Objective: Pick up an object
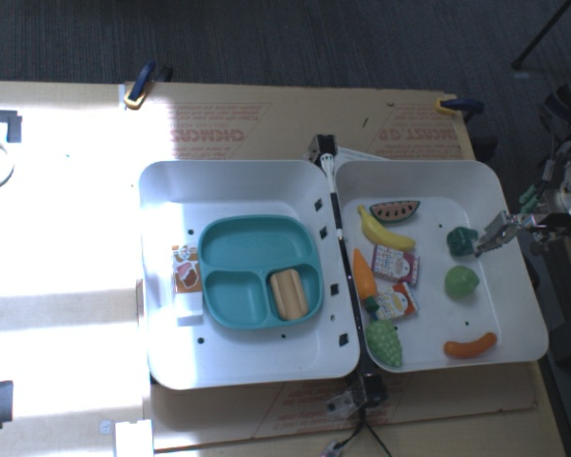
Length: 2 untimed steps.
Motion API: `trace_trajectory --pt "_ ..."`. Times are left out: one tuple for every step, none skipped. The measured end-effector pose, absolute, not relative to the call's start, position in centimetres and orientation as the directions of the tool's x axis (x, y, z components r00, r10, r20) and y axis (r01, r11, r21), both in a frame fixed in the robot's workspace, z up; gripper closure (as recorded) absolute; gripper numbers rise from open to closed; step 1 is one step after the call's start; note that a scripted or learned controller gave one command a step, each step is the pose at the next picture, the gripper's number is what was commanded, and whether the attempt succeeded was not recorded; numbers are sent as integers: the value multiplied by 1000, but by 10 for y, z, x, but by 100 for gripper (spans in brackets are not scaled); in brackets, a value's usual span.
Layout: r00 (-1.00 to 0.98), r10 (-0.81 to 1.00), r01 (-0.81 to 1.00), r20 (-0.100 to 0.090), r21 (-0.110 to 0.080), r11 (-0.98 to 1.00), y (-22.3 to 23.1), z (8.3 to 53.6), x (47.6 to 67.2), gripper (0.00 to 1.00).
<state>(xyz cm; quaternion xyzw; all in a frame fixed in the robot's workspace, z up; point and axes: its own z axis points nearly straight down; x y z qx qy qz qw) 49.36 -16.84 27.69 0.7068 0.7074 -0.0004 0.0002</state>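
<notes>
The robot arm's two-finger gripper [485,239] reaches over the right edge of the right-hand shallow white bin [514,298], its tips touching a small dark green toy [462,241] near that edge; whether the fingers are spread or closed cannot be told. Nothing appears lifted: a round green toy fruit [462,282], an orange toy sausage [470,346], a yellow banana [386,232] and a watermelon slice [395,210] all lie on the bin floor. In the left bin [162,284] sits a teal divided plate [259,270]. The pick, apparently, remains undone.

Robot lab: cardboard-covered bench [266,122], clamps [139,86], two white bins [162,255], toy food [385,231].
</notes>
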Motion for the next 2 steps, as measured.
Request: trace_trajectory --pt "1 1000 1000 0 -1 -1 -131 117 513 0" --pt "0 1000 1000 0 0 0 -92 93 574 0"
